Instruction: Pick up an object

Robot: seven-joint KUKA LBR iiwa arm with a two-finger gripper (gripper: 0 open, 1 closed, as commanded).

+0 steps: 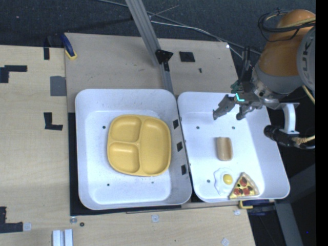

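Nearest me in the right bin (266, 152) I've got a pizza slice (243, 186) touching a fried egg (224, 180) at the front edge, then a small brown bread roll (224, 148) mid-bin, nothing blocking it. Left bin (87, 137) holds a yellow divided plate (139, 144). Farther back, the gripper (231, 111) hovers over the right bin's far end, fingers spread wide, holding nothing.

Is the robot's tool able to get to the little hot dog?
Probably yes. The tool, fingers spread, hangs over the right bin, and the hot dog lies by itself just nearer the camera. The egg and pizza slice sit farther along.
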